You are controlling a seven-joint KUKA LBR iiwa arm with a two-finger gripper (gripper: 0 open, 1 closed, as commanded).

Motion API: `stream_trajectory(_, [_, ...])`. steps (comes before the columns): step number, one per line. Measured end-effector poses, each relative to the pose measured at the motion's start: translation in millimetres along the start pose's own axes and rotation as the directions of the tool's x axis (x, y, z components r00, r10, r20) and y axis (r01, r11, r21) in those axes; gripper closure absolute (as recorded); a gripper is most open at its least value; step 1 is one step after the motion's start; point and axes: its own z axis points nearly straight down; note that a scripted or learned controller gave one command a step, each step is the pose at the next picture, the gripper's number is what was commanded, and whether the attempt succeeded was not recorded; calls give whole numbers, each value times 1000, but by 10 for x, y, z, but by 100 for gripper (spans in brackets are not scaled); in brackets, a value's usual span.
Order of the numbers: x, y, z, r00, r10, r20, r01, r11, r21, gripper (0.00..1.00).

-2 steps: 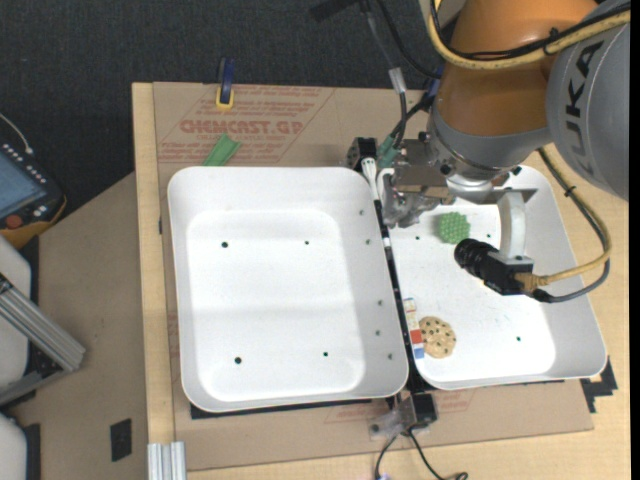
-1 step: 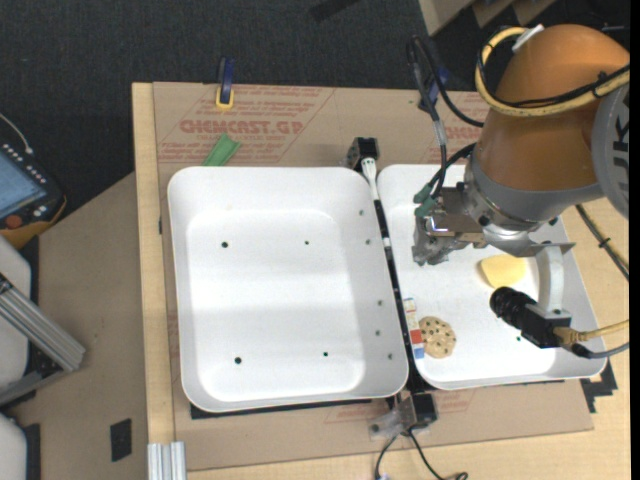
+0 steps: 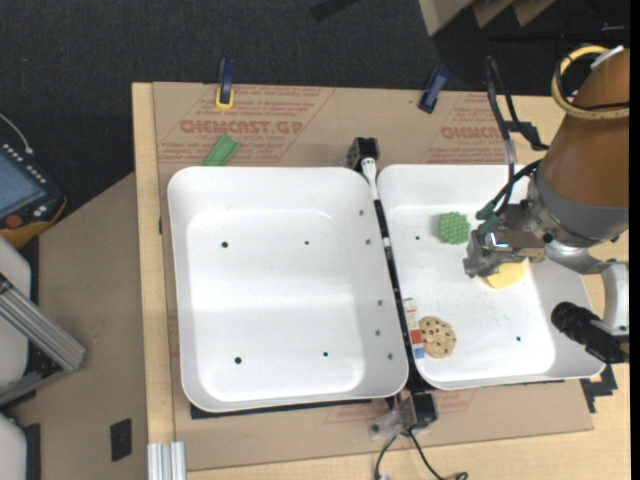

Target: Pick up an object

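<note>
Whether the jaws are open or closed cannot be told; they sit over a yellow object [image 3: 505,274], mid right bin [image 3: 470,373].

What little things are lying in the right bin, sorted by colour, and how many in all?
Green: 1, a bumpy ball
Yellow: 1, a piece partly under the hand
Tan: 1, a speckled cookie
Red, white and blue: 1, a small block
Total: 4

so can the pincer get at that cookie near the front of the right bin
Probably yes. The cookie lies in the open on the right bin floor, nothing on top, and the pincer is already above that bin, by the yellow item.
</note>
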Motion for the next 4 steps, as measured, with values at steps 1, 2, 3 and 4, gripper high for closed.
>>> stream_trajectory(1, [699,95,-478,1000,-13,0,13,1000,-9,100])
stream_trajectory(2, [1139,75,-1553,1000,-14,-3,13,1000,-18,100])
stream_trajectory(3, [1676,36,-623,1000,-12,2,12,1000,5,100])
stream_trajectory(4, [1238,-6,-199,1000,-2,2,2,1000,3,100])
